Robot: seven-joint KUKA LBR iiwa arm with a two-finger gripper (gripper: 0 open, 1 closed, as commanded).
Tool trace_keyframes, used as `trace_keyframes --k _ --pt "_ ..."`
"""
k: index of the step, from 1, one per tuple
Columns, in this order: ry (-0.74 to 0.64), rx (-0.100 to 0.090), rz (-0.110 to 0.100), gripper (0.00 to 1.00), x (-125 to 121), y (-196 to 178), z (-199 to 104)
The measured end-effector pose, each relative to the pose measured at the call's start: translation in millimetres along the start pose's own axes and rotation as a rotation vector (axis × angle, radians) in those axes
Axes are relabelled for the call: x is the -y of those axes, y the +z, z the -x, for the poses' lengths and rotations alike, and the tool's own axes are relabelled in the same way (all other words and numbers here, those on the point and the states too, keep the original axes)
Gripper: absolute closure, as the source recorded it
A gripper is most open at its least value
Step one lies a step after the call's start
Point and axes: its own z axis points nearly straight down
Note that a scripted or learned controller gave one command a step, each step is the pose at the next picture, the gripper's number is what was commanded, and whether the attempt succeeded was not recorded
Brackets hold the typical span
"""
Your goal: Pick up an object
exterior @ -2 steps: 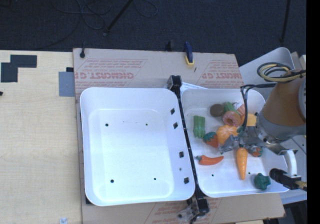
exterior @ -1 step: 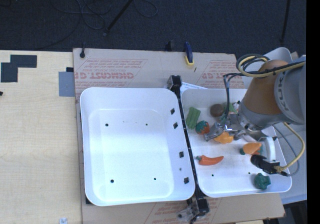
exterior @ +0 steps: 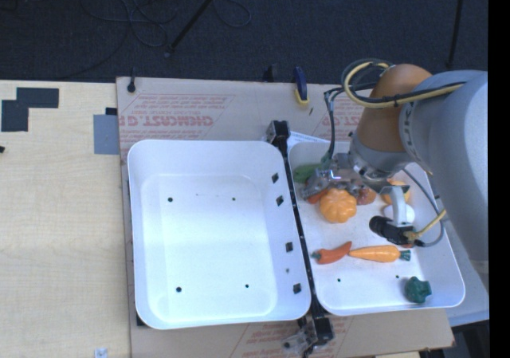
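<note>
In the right bin [exterior: 446,289] lie several toy foods. An orange pumpkin-like piece [exterior: 338,206] sits near the bin's upper middle, and my gripper [exterior: 322,181] is low over the bin just above and left of it, close to or touching it. A green piece [exterior: 304,174] lies directly left of the gripper by the bin's wall. An orange carrot [exterior: 374,253] and a red chili pepper [exterior: 333,253] lie end to end lower down. A dark green lump [exterior: 417,290] rests in the bottom right corner. The wrist and its cables hide part of the upper right of the bin.
The left bin [exterior: 159,189] stands beside it, sharing a black-clipped divider [exterior: 291,221]. A small red piece [exterior: 366,198] and a yellow-orange piece [exterior: 396,195] sit under the arm's cables. A black cable connector [exterior: 388,229] hangs over the right bin.
</note>
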Motion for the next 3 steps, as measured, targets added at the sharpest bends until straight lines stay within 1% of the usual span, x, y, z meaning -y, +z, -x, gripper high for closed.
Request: trace_keyframes --k 1,2,3 --pt "0.002 0.0 -0.006 0.0 41 1 31" --pt "0.006 -0.001 -0.005 1.0 40 -10 33" --pt "0.0 0.001 0.001 1.0 -16 -93 8"
